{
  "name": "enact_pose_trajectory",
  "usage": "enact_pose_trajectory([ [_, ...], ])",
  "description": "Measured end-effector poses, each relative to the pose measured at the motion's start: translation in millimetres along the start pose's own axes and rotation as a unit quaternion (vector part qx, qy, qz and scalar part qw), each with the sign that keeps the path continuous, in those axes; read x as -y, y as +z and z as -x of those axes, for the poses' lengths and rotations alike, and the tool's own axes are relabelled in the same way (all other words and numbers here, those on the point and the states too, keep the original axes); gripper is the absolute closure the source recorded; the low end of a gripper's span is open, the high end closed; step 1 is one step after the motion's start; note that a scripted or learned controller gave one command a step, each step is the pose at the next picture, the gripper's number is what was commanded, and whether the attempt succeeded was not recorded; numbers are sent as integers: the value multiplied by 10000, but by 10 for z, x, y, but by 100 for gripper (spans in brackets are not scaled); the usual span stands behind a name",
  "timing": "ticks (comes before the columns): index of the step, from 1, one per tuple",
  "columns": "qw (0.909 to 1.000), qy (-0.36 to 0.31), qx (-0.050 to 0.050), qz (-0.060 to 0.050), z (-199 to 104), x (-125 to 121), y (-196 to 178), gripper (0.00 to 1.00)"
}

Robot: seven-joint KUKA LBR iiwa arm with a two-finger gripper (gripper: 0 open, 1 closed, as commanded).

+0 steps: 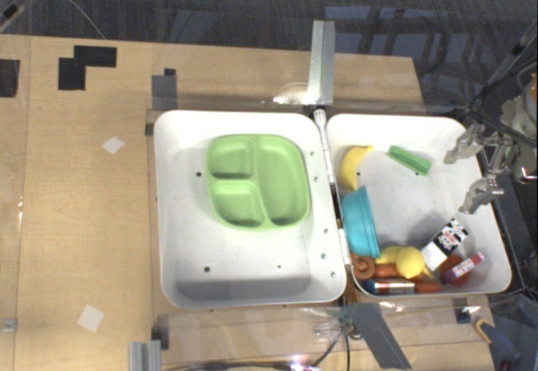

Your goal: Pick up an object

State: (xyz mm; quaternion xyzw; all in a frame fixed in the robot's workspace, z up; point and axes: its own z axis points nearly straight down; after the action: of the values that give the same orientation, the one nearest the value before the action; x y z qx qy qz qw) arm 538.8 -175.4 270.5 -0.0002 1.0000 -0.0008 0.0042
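Gripper [476, 169] hangs over right edge of right bin [437, 127], fingers apart with nothing between them, while candidate items lie inside that bin: green block [410, 160] near the top, blue bowl [360, 223] on its left side, yellow lemon [408, 261] in the bottom clutter.
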Motion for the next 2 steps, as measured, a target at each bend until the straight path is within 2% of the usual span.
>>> enact_pose_trajectory([
  [1,10000,-24,-62,22,362,129,1300,0],
  [2,9997,-256,27,-8,231,302,1814,0],
])
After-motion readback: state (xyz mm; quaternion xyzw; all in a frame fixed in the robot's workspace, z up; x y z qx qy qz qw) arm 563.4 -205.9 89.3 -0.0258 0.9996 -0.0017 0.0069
